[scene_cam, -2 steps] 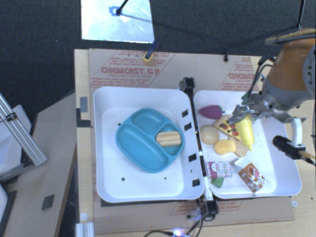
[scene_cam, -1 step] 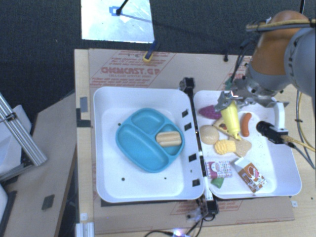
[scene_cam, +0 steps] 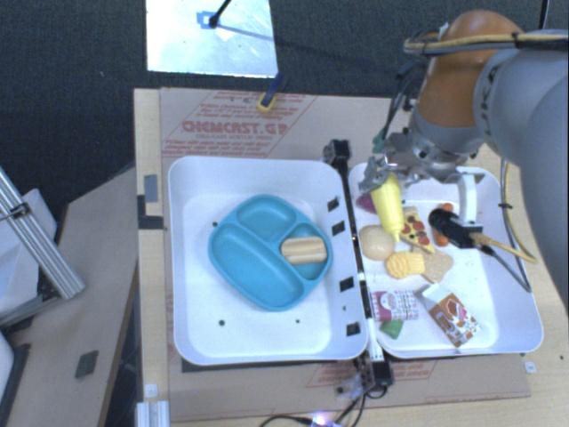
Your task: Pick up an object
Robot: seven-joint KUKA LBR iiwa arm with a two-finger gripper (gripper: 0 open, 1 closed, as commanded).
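Nearest in the right bin (scene_cam: 524,323) lie a small carton (scene_cam: 452,318) and a pink packet (scene_cam: 397,305). Farther back there, the gripper (scene_cam: 384,174) seems pinched on the upper end of a yellow banana (scene_cam: 388,205), though the view is blurred. Left of that bin, a bread roll (scene_cam: 304,250) rests in the blue plate (scene_cam: 244,261).
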